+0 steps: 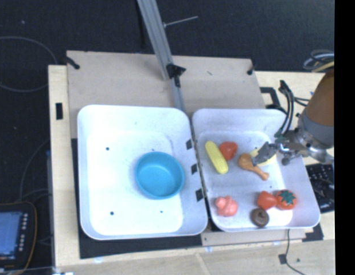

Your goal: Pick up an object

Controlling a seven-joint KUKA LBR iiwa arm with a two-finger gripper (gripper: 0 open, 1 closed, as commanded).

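From my remote seat I look down on the wooden bench (137, 67), which carries two shallow white bins side by side. The left bin (108, 130) holds one thing, a round blue bowl (159, 174), sitting upright a little right of the bin's middle. The right bin (234, 122) holds all the toy food.

The arm (320, 110) comes in from the right edge, its orange band showing above the grey wrist, and it hangs over the right bin's far right side. Its gripper (268, 152) points left toward the bin's middle, low over the floor. I cannot tell from here how the fingers stand, since they blur into a small yellow piece (263, 155) just beneath them, and I see nothing clearly caught between them.

Just left of the gripper lies a brown drumstick (252, 166), thick end to the left, thin end slanting down to the right. Farther left a yellow corn cob (216, 157) lies slanted, with a red piece (227, 150) touching its right side. Along the near edge I see a pink piece (226, 205), a dark brown round piece (259, 216), and a red tomato with a green top (277, 200) near the right corner.

A grey metal strut (157, 33) runs from the top of the view down to the gap between the bins.
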